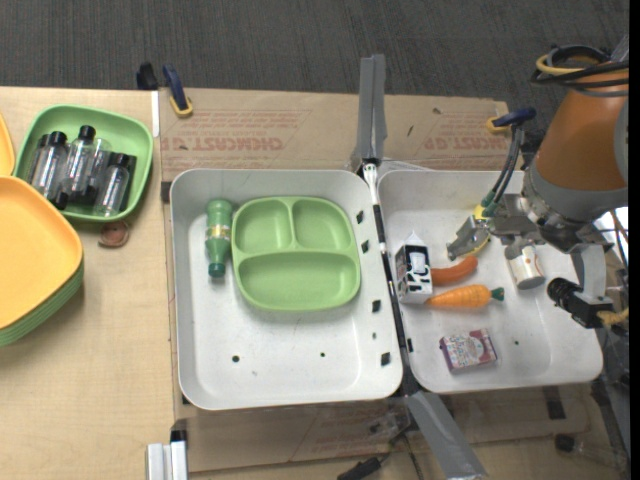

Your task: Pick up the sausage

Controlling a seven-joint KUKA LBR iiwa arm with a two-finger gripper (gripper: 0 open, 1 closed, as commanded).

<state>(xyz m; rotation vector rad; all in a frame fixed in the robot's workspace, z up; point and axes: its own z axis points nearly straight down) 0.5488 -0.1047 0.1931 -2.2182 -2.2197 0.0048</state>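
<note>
Crowding was the chief hazard in the camera view. In the right bin (570,368) the sausage (455,271), a reddish-orange curved piece, lay near the middle, its left end just beside a small black-and-white carton (413,273) and its underside nearly against a toy carrot (462,297) lying just below it. A pink packet (467,350) sat further down, apart from the group. The gripper (471,242) hung directly over the sausage's right end, tilted, and how its jaws stood could not be made out from this angle; nothing could be seen held in it.

From here I judged several ways the pick could fail. Sausage and carrot were alike in colour and shape and lay almost touching, so a descent slightly low in the view would likely close on the carrot, or on both at once. Contact at the very end of the sausage, not its middle, could let the curved, smooth-looking body pivot or squirt out as the jaws closed. A push leftward could drive it against the carton and tip that over.

The left bin (200,368) held a green divided tray (296,252) with a green bottle (217,236) just beside it, all well apart from the work. Outside the bins, a green dish of small bottles (85,163) and stacked yellow plates (35,258) stood on the bench (90,408), posing no risk.
</note>
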